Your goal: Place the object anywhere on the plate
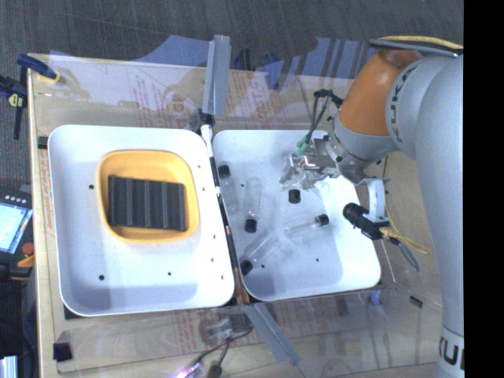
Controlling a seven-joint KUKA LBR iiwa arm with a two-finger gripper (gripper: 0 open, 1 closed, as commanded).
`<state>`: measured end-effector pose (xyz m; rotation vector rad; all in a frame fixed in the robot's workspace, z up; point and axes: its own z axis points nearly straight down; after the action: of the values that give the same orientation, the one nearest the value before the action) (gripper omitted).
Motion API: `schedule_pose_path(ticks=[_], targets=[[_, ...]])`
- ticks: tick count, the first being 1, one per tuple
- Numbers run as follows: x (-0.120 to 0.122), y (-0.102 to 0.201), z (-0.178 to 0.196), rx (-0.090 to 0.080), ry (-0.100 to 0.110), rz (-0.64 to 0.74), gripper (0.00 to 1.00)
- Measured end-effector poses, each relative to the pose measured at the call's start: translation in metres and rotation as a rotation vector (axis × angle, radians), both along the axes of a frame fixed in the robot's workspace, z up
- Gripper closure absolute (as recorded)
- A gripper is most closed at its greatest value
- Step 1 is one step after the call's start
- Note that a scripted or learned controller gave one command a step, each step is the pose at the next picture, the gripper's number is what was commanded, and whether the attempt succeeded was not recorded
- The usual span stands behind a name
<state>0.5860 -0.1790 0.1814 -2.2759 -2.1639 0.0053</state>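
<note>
Now the gripper (302, 172) hangs low over the right bin (358, 270) among clear capped tubes (305, 227); its grip I cannot tell. The yellow plate (148, 166) sits in the left bin (75, 274).

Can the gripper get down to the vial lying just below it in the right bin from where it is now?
Probably yes. The gripper hangs over the right bin, and the vial lies apart from the other vials with nothing above it.

The bench (118, 101) bears two white bins (79, 282).
</note>
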Motion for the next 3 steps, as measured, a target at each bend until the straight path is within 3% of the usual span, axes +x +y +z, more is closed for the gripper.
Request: schedule_pose_path(ticks=[1,2,3], targets=[[0.045,0.061,0.053,0.002,-0.002,0.182,1.0],[0.071,0.09,0.029,0.001,-0.003,0.453,1.0],[0.049,0.118,0.01,0.004,0.001,0.718,1.0]])
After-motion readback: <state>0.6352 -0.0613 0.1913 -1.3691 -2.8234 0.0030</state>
